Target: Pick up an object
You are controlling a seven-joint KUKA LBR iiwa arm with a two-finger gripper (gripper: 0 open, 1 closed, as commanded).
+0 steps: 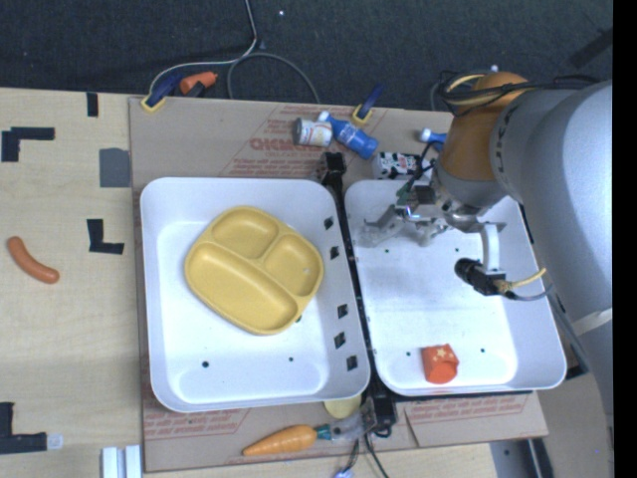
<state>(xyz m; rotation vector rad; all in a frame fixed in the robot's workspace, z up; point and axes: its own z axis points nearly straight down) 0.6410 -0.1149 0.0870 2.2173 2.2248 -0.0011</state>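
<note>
1. arm reaches in from the right; its orange band sits above the wrist at the far edge of the right bin (537, 366).
2. claw (383, 229) is low over the far left part of the right bin, pointing toward the divider between the two bins. whether it is open or closed: cannot tell, the metal parts blur against the white floor. nothing visible in it.
3. likeliest task object: a small orange-red block (439, 362) on the floor of the right bin near its front wall, well apart from the claw.
4. left bin (159, 267) holds a yellow divided plate (257, 267), lying flat, roughly centred.
5. outside the bins, on the worktop (60, 317): a sausage-shaped toy (33, 260) far left, a toy carrot (281, 440) in front of the bins, a blue and white bottle (336, 133) lying behind them.
6. step in hand (judgement): approach or a descent onto bare bin floor; no grasp made, task not yet done.
7. next move calls for (judgement): lift clear, travel toward the front wall of the right bin, centre over the orange-red block, descend open, close.
8. risk: block sits close to the front wall, so one side of the claw may catch the rim.
</note>
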